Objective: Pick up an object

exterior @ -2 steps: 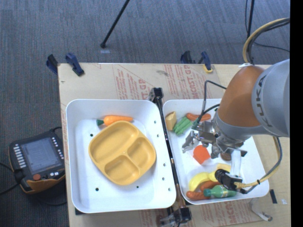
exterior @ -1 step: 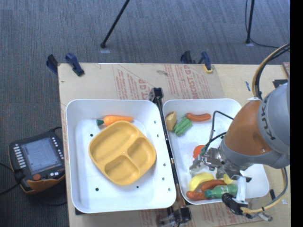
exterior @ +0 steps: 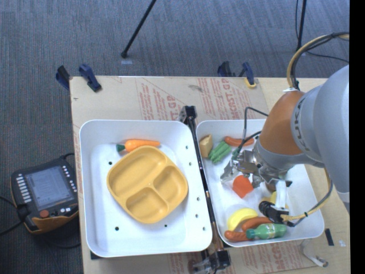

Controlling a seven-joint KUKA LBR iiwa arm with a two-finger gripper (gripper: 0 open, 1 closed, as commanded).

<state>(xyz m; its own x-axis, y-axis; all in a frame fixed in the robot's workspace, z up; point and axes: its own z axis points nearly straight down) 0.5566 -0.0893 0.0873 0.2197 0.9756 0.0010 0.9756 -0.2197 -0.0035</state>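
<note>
While I watch from the fixed camera above the bench, the grey arm with its orange band reaches in from the right and hangs over the right bin (exterior: 315, 218), and its gripper (exterior: 244, 173) sits low among the toy food there. Directly at the metal tip lies an orange-red block (exterior: 242, 186), touching or almost touching the gripper on its near side, toward the bottom of the view; I judge this the nearest candidate to lift. Whether the block sits inside the gripper or merely beside it, I cannot tell, since the wrist hides the tip. The block looks squat, with no clear long axis. Just left of the gripper a green pod-shaped toy (exterior: 219, 151) lies slanted, long axis running from lower left to upper right, beside a pale wedge (exterior: 205, 145). Nearer the front wall lie a yellow banana shape (exterior: 242, 217) and a green bottle (exterior: 267, 231) lying lengthwise left to right. The left bin (exterior: 91, 210) holds a yellow divided plate (exterior: 147, 184) and an orange carrot (exterior: 140, 144), both well apart from the arm
</note>
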